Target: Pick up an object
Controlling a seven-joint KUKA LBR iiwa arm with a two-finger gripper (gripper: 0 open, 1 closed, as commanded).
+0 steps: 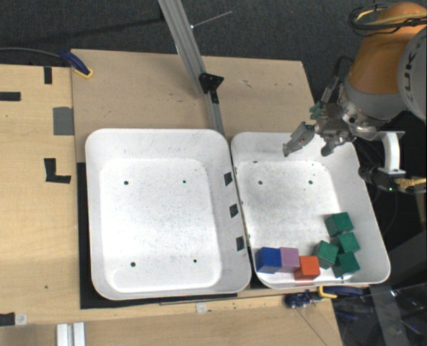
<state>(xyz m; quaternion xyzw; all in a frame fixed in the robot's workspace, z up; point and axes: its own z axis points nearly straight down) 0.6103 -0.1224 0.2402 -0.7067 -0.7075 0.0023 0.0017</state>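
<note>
1. Now we see the gripper (313, 141) above the far rim of the right bin (285, 200), near its upper right corner; the grey arm (383, 63) with the orange band reaches in from the right.
2. Its two fingers are spread apart, and we see nothing between them.
3. We find the objects gathered in the near right corner of the right bin, well apart from the gripper.
4. Along the near wall a blue cube (269, 258), a purple cube (290, 257) and an orange cube (309, 267) lie in a row, touching or almost touching each other.
5. Beside them, along the right wall, we see a cluster of green blocks (341, 242), packed close; we cannot tell exactly how many they are.
6. We see the left bin (156, 207) just beside the right one, their rims touching.
7. Both bins stand on a wooden bench (26, 215), and a metal bar (185, 34) crosses the top of the view.
</note>
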